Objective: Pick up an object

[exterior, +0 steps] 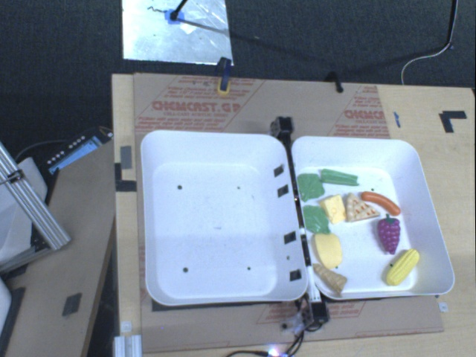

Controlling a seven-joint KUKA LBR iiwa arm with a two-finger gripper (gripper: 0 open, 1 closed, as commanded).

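Objects for this pick are all toy food, bunched in the right bin at the lower right of the frame, mostly against its left wall. The left bin sits beside it on the counter. I can't tell the pincer's state from this shot, spread or pressed together, so take this as guesswork about the risks. The biggest worry is the crowding. The cheese wedge is touching the pizza slice and a green leafy piece, with another green piece just above, so a descent there probably lands a finger on a neighbour and shoves things instead of closing around one. The yellow lemon-ish thing and the cone are right up against the divider wall, so I'd expect the wall to block one side of the grasp or the item to get pushed into the corner. The sausage and green pod are thin and low, easy to close over and miss. The grapes look bumpy and rounded and could squirt out sideways. The corn at the bottom right has the most free space around it, but it lies on a diagonal and close to the bin's sloped rim. If the grasp isn't lined up across its narrow width, it'll likely roll or pivot away. I'd still bet on the corn or grapes.
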